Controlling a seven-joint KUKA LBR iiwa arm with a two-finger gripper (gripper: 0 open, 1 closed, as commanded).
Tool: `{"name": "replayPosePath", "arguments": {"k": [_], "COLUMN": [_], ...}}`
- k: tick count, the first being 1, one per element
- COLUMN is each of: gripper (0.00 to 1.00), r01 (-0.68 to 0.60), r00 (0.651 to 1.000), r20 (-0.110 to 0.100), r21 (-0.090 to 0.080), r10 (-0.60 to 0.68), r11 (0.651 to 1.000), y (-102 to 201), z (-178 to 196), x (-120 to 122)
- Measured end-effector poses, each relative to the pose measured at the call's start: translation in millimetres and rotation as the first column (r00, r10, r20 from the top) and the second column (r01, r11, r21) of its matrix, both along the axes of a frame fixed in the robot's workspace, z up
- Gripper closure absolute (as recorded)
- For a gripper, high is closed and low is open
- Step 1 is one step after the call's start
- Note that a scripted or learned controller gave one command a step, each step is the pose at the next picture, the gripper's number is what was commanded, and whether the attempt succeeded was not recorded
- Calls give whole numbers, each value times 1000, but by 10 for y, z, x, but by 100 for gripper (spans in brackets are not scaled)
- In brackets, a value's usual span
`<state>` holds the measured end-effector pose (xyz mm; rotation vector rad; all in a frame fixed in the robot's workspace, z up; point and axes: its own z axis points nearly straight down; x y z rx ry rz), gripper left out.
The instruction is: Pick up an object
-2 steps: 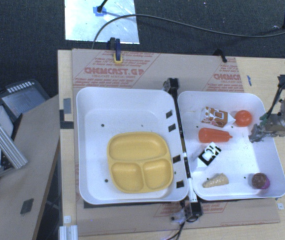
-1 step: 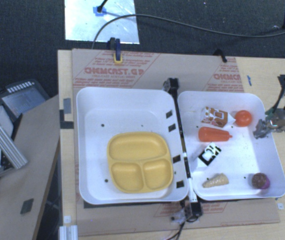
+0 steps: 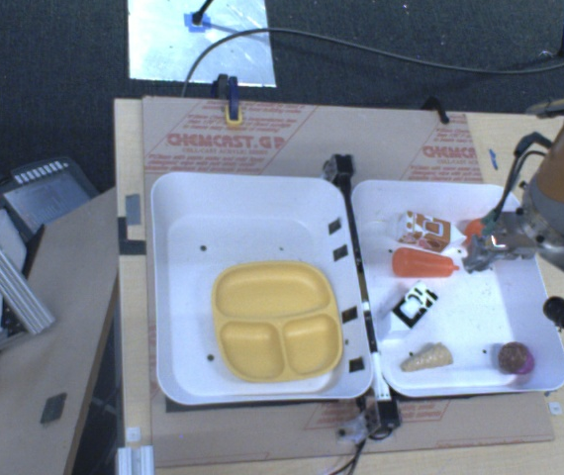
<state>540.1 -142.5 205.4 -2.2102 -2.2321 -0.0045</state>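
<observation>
The counter [image 3: 292, 127] carries two white bins. The left bin [image 3: 183, 216] holds one yellow divided tray [image 3: 275, 320]. The right bin [image 3: 529, 305] holds five items: one carton [image 3: 425, 231], one carrot [image 3: 423, 263], one black-and-white block [image 3: 417, 305], one cone [image 3: 427, 358] and one purple ball [image 3: 516, 357]. The tool [image 3: 480, 255] hovers beside the carrot; its grip cannot be told.

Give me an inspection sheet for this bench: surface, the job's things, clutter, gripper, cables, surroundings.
Surface: two white bins, left bin and right bin, on a printed board.
Job's things: in the right bin, orange carrot, patterned box, black-and-white block, beige cone, purple ball.
Clutter: yellow divided tray in the left bin.
Gripper: gripper low beside the carrot's right end; grasp unclear.
Cables: black cable behind the bench.
Surroundings: dark carpet, metal plate.
</observation>
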Motion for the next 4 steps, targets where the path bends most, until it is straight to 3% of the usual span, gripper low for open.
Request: {"name": "replayPosePath", "arguments": {"k": [2, 4], "gripper": [100, 100], "r01": [0, 1], "r00": [1000, 1000], "r20": [1, 0], "r21": [-1, -1], "r10": [0, -1], "r11": [1000, 1000], "y": [1036, 2100], "z": [194, 52], "x": [23, 48]}}
